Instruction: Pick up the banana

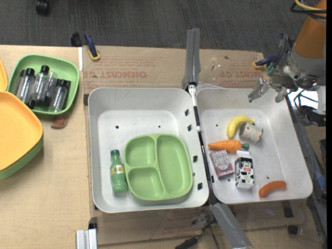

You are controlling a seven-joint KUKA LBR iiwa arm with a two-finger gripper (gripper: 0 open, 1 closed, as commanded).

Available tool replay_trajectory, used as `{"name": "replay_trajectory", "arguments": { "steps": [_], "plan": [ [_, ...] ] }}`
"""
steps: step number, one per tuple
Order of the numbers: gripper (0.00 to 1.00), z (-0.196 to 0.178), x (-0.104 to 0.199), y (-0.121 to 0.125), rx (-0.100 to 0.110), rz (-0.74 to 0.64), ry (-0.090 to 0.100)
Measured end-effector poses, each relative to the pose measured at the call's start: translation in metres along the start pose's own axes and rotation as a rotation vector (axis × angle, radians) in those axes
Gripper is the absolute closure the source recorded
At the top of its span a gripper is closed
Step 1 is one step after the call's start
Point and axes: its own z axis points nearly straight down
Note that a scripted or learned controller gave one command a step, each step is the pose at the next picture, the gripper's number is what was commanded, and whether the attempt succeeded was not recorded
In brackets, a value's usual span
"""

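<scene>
A green divided tray (158, 166) lies beside a green bottle (118, 173) in the left bin (104, 113).

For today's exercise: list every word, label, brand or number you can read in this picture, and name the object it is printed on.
"CHEMCAST": red print, upside down from this view, on the brown sheet behind the left bin.
Small purple packet: printing too small to read.
Cow-pattern carton: no legible text.
Green bottle: label blurred, unreadable.
Banana: no sticker or text visible.
</scene>
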Motion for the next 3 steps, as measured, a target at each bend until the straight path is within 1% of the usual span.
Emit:
{"name": "replay_trajectory", "arguments": {
  "steps": [1, 2, 3],
  "plan": [
    [0.00, 0.100, 0.022, -0.059, -0.001, -0.140, 0.000],
    [1.00, 0.091, 0.020, -0.059, -0.001, -0.137, 0.000],
    [1.00, 0.100, -0.041, -0.064, -0.002, -0.056, 0.002]
  ]
}}
